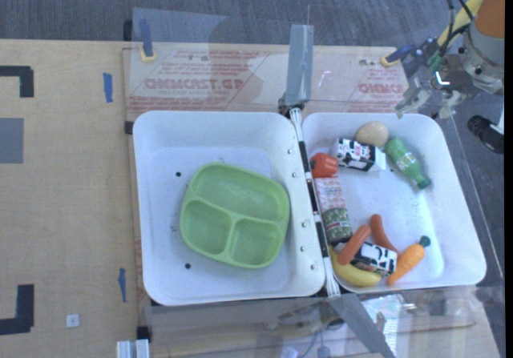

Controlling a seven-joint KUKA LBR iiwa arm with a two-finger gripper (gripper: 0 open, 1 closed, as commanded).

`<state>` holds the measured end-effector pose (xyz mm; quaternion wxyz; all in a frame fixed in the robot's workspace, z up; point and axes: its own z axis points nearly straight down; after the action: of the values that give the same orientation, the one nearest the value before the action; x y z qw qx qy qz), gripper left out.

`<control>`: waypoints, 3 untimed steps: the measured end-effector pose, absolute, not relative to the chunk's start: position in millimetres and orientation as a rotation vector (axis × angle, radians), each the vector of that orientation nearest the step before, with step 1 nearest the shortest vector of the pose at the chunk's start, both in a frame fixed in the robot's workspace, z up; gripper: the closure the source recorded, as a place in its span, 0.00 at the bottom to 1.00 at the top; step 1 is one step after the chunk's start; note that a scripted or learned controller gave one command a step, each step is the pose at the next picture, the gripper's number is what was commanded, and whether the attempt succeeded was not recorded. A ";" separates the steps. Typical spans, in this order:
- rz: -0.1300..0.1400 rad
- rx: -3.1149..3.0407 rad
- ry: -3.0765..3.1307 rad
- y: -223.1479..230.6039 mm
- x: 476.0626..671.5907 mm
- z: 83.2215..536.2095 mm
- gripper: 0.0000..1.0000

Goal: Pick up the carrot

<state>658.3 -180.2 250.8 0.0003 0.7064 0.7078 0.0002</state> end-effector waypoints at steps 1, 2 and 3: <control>-0.001 2.126 2.312 -224.4 598.3 174.6 0.00; 0.000 2.157 2.285 -223.5 486.4 139.6 0.00; 0.014 1.779 2.594 -217.0 482.6 87.0 0.00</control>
<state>482.6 -217.0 87.0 -0.0021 0.5657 0.8246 0.0046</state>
